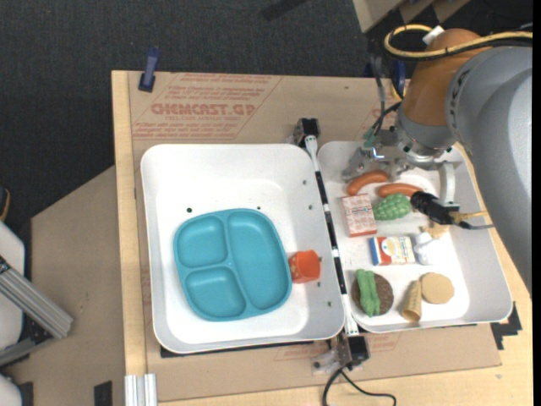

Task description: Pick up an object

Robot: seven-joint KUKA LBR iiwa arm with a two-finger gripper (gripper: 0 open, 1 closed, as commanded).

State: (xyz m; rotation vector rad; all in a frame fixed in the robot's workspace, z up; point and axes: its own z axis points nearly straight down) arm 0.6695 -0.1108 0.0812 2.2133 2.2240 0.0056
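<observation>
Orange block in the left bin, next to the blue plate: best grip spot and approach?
Take the orange block straight from above, across its near and far faces. It is small and chunky and lies flat on the bin floor. Its left side sits against the blue plate rim and the bin's right wall is close, so left-right finger placement looks cramped.

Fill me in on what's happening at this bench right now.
A grey robot arm reaches in over the right bin, its claw low at the far end by a hot dog. Nothing can be seen held. That bin also has a green toy, a small carton, a cone and a cookie. The left bin holds a blue divided plate and an orange piece.
</observation>
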